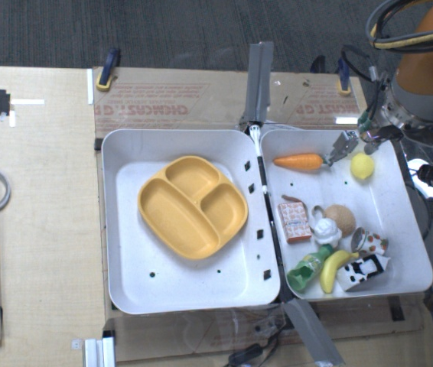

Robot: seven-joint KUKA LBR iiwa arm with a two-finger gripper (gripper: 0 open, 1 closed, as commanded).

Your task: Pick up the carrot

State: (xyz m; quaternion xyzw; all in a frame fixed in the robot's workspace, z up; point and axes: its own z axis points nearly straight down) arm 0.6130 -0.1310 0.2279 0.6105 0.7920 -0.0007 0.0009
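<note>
An orange carrot (298,161) lies on its side at the back left of the right bin (408,205), its tip pointing right. My gripper (342,147) hangs just right of the carrot's tip, coming down at a slant from the arm at the upper right. It is close to the tip; whether it touches the carrot is unclear. A yellow lemon (362,167) sits just right of the gripper.
The left bin (117,228) holds a yellow divided plate (193,206). In the right bin's front lie a small red carton (294,221), a brown ball (340,219), a white item (324,230), a banana (331,271), a green item (305,271) and a black-and-white toy (363,270).
</note>
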